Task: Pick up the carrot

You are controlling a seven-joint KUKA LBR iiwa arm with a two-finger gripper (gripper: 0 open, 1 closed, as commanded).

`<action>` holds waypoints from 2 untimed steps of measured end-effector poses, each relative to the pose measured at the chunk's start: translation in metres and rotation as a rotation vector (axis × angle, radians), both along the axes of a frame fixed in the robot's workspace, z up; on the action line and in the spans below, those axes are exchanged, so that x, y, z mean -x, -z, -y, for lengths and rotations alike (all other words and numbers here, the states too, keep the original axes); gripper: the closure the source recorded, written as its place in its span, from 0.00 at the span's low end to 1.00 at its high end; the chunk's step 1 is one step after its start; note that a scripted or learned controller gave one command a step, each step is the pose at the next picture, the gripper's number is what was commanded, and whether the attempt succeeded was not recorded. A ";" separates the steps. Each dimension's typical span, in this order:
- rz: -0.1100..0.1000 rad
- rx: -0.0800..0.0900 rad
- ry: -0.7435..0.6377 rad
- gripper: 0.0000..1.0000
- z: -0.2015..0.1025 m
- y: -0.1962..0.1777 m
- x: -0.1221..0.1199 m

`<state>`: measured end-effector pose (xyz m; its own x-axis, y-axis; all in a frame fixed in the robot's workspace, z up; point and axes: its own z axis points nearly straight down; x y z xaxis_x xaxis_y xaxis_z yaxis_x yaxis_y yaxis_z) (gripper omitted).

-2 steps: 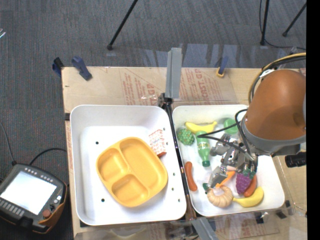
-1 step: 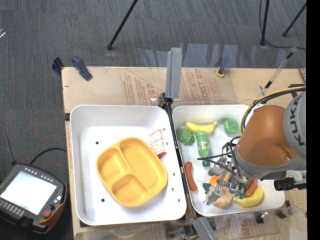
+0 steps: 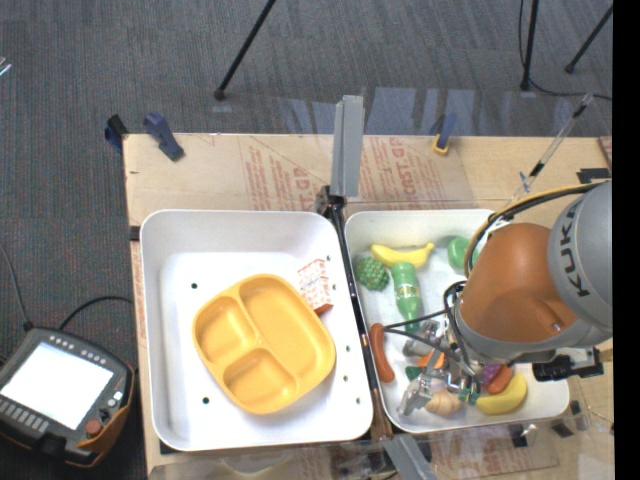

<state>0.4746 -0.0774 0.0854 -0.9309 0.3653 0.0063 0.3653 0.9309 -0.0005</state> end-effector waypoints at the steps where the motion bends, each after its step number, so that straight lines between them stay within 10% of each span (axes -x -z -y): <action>1: 0.001 -0.001 -0.004 1.00 -0.001 -0.010 -0.001; 2: 0.001 -0.001 -0.008 1.00 -0.002 -0.019 -0.001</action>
